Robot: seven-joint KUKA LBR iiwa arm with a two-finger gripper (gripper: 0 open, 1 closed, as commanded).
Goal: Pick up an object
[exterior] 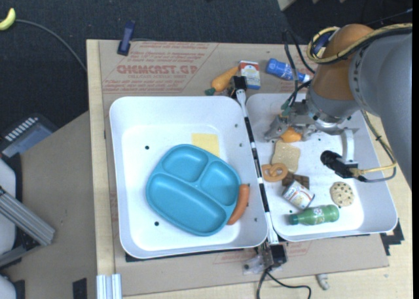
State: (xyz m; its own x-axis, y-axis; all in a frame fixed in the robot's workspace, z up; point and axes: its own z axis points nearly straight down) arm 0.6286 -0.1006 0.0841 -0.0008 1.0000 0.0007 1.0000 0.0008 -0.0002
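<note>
My gripper [291, 125] is low over the back left part of the right bin [380, 209], right above a small orange piece [290, 137]. Whether that piece is gripped I cannot tell. Just in front of it lies a tan bread slice [286, 157], then a pretzel [273, 173], a small can [298, 195] and a green bottle [315, 214] on its side. A round cookie [342, 193] lies to the right of the can.
The left bin [127, 134] holds a blue divided plate [193, 188], a yellow cheese slice [205, 141] and an orange sausage [239, 203]. Behind the bins on the bench lie a carrot [223, 80], a small carton [249, 75] and a blue bottle [282, 69]. The arm [376, 62] covers the right bin's back right.
</note>
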